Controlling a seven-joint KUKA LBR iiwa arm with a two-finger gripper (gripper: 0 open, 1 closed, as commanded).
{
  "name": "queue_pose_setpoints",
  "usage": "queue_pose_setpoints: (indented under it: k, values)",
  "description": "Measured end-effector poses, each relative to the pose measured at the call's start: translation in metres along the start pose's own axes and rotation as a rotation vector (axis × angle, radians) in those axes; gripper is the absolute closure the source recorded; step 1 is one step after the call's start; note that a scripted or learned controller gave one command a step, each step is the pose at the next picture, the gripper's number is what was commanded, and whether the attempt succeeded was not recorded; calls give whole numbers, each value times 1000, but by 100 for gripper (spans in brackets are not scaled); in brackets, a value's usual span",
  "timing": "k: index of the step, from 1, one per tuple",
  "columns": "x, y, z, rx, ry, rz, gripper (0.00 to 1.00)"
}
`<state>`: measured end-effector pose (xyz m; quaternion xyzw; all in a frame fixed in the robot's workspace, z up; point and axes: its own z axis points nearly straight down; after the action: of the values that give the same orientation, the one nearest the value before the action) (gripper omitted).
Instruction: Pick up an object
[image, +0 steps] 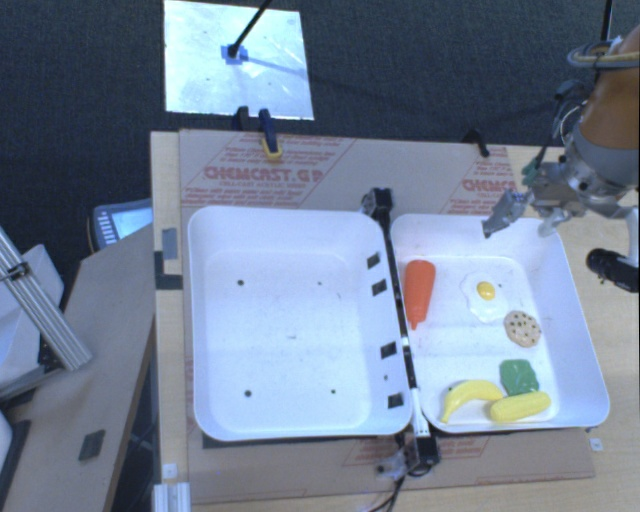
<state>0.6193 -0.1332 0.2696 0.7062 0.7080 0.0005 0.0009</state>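
We see the gripper hovering over the far rim of the right bin, its two fingers spread apart with nothing between them and touching none of the objects. The arm comes in from the upper right, its orange band above the wrist.

The right bin holds six objects. An orange carrot lies along its left side, just beside the divider, thick end toward the far wall and tapering toward us. Right of it is a fried egg, white with a yellow yolk, and just below that a round tan cookie with dark specks. In the near corner a banana curves beside a yellow corn-like piece, with a green piece touching them from behind.

The left bin shows bare white floor with a few small dark dots. Both bins sit on a cardboard sheet printed with red lettering.
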Motion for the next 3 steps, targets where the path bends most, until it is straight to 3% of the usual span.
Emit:
queue_pose_setpoints:
  k: [1,2,3]
  values:
    - [52,-23,-139,-17,0,-7,0]
    - [127,-5,-265,-16,2,-9,0]
    - [123,-6,-269,-5,0,-6,100]
